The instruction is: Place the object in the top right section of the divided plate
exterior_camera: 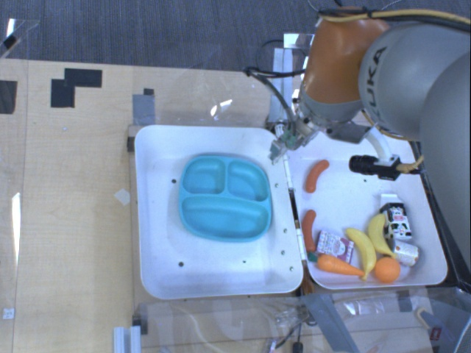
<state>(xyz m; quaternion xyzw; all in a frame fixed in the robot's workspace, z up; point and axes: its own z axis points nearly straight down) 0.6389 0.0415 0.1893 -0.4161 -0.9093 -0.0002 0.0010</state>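
I see the gripper hanging above the seam between the two bins, just up-right of the divided plate; whether it is spread or closed I cannot tell, it is small and tangled with cabling, and I see nothing in it. The blue plate sits near the middle of the left bin, one long section along its lower side and two smaller ones above; the top right section is bare, so nothing is placed yet. Which object is meant is not named. The toy food lies in the right bin: an orange-red sausage toward that bin's upper left and nearest the gripper, a second sausage against the left wall lower down, then a carrot, a pink carton, two bananas, an orange and a small black-and-white carton crowded at the lower right. My judgement: the upper sausage is the likely pick, lying loose with space around it, a short rounded cylinder, smooth, tilted slightly from upright in frame. It would probably roll if nudged. The arm enters from upper right, so the wrist sits over the right bin's top edge.
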